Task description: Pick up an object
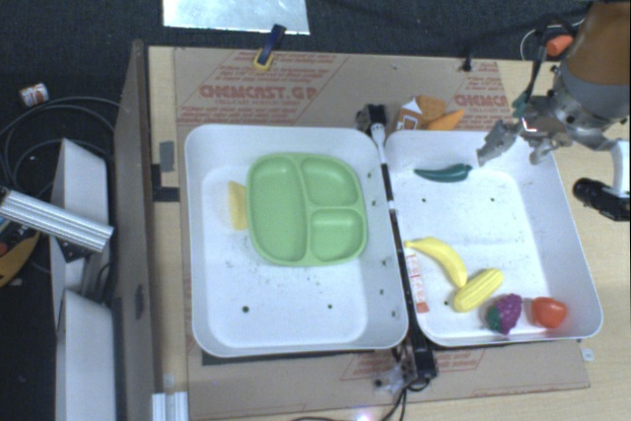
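While I hover over the far right corner of the right bin (582, 296), my gripper (518, 141) hangs with fingers spread, grasping nothing. Just left lies a green pepper (444, 173); nearer sit a banana (440, 257), corn (477, 290), grapes (504, 312) and a tomato (548, 312). The left bin (212, 242) holds a green plate (305, 210).

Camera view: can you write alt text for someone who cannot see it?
A grey robot arm's gripper hovers over the right white bin, which holds a dark green pepper, yellow banana, corn cob, purple grapes and tomato. The left white bin holds a green divided plate.
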`<action>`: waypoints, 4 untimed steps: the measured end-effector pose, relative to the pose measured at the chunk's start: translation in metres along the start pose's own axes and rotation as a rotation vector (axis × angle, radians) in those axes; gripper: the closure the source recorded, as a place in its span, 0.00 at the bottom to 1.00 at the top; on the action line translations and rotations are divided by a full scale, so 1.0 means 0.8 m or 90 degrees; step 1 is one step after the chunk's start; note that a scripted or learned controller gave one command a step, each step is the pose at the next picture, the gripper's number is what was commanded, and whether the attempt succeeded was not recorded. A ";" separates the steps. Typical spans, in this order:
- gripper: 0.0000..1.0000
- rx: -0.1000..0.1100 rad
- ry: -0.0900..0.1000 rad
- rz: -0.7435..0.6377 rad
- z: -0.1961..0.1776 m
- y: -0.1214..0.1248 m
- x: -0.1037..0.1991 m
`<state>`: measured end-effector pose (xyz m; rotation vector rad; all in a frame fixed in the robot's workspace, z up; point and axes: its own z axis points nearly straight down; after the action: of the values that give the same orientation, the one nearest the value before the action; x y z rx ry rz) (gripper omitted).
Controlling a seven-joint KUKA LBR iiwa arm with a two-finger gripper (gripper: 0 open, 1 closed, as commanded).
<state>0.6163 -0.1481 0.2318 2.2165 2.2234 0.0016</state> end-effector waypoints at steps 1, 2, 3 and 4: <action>0.00 0.004 0.000 0.004 0.025 -0.068 -0.041; 0.00 0.006 0.004 -0.002 0.118 -0.111 0.036; 0.00 0.002 0.001 0.002 0.187 -0.143 0.062; 1.00 -0.001 0.001 0.001 0.170 -0.139 0.061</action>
<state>0.5049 -0.0995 0.0954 2.2185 2.2218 0.0056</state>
